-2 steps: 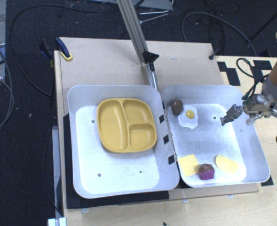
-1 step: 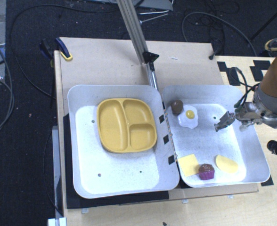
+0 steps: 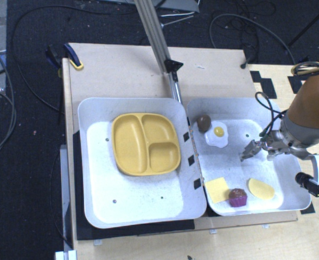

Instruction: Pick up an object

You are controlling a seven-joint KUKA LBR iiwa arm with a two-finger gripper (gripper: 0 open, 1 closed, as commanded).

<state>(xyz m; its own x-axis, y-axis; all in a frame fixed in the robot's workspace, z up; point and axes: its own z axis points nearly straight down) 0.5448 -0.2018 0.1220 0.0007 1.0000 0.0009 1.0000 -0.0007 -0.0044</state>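
The right bin (image 3: 241, 167) holds a brown ball (image 3: 203, 123), a fried egg toy (image 3: 217, 135), a yellow square slice (image 3: 217, 189), a purple round piece (image 3: 237, 197) and a yellow oval piece (image 3: 261, 189). My gripper (image 3: 251, 150) hangs over the right half of this bin, pointing left, right of the egg and above the oval piece. Nothing shows between its tips.
A yellow divided plate (image 3: 146, 143) lies in the left bin (image 3: 100, 194). A slanted metal pole (image 3: 155, 31) rises from the bench behind the bins. Cables lie on the dark floor around the bench. A clamp (image 3: 72, 57) sits at the bench's back left corner.
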